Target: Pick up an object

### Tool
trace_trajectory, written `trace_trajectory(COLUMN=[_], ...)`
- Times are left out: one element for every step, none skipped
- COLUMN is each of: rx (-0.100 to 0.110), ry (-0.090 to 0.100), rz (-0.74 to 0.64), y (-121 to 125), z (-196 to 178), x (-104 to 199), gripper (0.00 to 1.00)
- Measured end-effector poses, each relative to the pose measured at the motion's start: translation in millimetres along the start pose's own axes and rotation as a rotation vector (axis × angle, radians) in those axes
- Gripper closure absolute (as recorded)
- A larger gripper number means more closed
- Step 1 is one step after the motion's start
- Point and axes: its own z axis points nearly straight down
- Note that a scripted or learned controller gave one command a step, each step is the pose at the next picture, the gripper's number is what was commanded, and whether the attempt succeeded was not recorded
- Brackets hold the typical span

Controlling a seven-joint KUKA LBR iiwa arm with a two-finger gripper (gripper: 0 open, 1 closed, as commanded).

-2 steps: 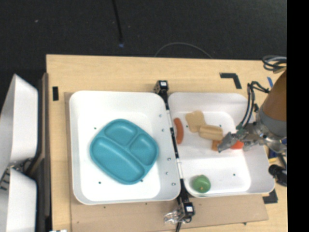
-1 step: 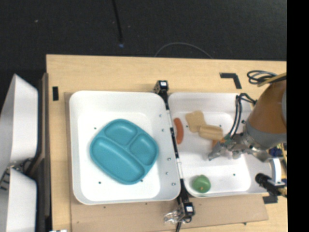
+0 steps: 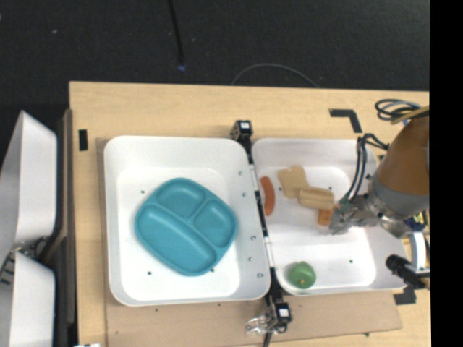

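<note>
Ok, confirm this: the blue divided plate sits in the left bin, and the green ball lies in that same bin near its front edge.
One thing is wrong. The blue divided plate does sit in the left bin, but the green ball lies in the right bin, near its front edge, as the camera view shows.
</note>
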Motion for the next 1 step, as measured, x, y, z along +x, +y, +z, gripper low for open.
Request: trace_trajectory(rx=[-0.004], ry=[-0.002], rz=[-0.009], y=[0.9], z=[-63.6], x=[-5.0], gripper=[1.00])
